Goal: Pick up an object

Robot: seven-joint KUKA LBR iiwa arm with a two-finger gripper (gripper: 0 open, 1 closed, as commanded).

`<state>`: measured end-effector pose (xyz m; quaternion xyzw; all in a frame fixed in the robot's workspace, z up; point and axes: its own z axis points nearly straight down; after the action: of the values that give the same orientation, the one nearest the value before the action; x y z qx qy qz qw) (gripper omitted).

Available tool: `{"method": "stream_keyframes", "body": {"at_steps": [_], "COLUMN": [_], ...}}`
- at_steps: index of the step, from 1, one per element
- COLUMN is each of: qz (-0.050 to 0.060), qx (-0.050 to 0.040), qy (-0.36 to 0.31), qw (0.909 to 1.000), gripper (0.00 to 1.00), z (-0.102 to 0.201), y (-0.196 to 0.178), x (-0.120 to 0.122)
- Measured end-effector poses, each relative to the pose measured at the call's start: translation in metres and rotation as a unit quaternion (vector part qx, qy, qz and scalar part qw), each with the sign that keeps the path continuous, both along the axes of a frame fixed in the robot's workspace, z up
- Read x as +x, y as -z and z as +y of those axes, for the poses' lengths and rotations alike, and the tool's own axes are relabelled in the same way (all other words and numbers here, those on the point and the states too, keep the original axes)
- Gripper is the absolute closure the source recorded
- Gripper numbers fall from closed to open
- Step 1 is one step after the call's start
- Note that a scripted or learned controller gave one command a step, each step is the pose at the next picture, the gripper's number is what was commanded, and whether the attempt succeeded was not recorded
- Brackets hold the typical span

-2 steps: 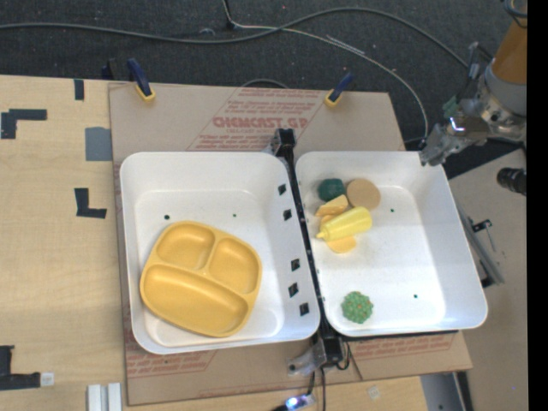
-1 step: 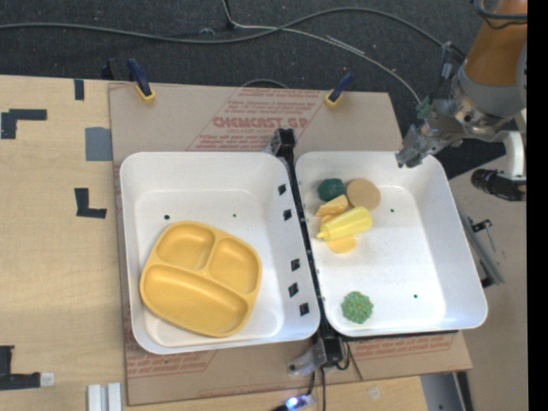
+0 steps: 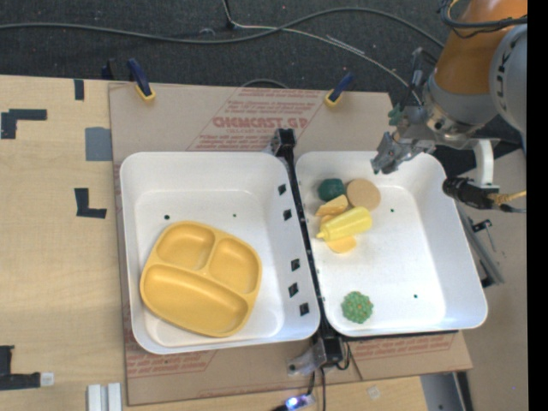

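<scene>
— Any writing?
— Red print on the cardboard sheet [image 3: 257,122], too faint to read.
— The pincer [image 3: 387,159]?
— Above the right bin's [image 3: 445,289] far edge; grip unclear. Yellow corn [image 3: 347,224] lies inside.

small food toys [image 3: 345,212] clustered in right bin [image 3: 428,264], green ball [image 3: 357,307] apart

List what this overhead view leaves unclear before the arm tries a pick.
- Gripper: small and dark over the right bin's far rim; its opening is unreadable.
- Pile of toy food: the yellow corn overlaps the pieces beneath, hiding their shapes.
- Arm: cut off by the top and right edges.
- Green ball: too small to identify.
</scene>
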<state>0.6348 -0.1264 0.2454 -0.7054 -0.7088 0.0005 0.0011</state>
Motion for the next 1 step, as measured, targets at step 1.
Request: {"method": "stream_keyframes", "body": {"at_steps": [1], "qz": [0.000], "qx": [0.0001], "qy": [0.000], "qw": [1.0000], "gripper": [1.00], "z": [0.0467], "y": [0.0083], "x": [-0.0185]}}
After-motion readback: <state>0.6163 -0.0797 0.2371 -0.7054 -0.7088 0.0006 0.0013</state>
